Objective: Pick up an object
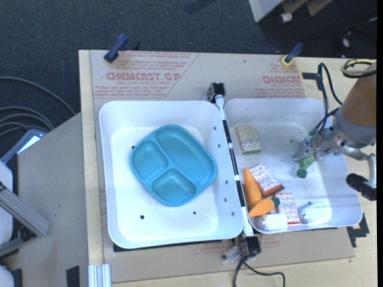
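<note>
My gripper (pixel 309 150) reaches into the right bin (pixel 341 211) from the right and hangs low over its middle right part. A small green object (pixel 303 171) lies right at its tip; whether it is gripped is unclear. Further left in that bin lie a pale patterned box (pixel 248 139), a red and white box (pixel 264 177), two orange carrot-like pieces (pixel 252 186) (pixel 262 207), a white tube (pixel 276 221) and a red patterned packet (pixel 289 207).
The left bin (pixel 114 160) holds a blue divided plate (pixel 172 164). A black-edged divider (pixel 230 160) separates the bins. The arm's grey wrist (pixel 353 133) and orange band (pixel 364 103) stand over the right bin's right rim. Cables run behind it.
</note>
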You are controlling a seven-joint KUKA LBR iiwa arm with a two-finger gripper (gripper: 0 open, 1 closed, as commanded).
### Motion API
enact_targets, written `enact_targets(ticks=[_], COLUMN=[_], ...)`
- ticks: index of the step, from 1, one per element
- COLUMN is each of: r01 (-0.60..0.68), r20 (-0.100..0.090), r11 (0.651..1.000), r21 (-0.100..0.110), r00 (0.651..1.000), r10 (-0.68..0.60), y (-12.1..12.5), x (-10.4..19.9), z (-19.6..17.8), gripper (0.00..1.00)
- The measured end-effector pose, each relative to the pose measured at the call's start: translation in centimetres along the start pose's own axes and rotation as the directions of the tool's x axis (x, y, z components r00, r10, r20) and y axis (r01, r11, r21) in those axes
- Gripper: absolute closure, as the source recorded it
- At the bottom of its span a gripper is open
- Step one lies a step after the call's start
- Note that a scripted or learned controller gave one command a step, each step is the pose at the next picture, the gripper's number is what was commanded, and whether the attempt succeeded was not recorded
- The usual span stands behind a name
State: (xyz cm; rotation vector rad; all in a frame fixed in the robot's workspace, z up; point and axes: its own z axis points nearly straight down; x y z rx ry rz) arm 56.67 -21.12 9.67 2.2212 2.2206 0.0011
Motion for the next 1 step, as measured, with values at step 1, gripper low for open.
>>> enact_targets(ticks=[1], r01=[0.001], r20=[-0.001], r11=[1.000], r21=[0.002], r00=[1.000], r10=[-0.001], y=[-0.23], x=[7.33], z=[1.19], gripper=[1.00])
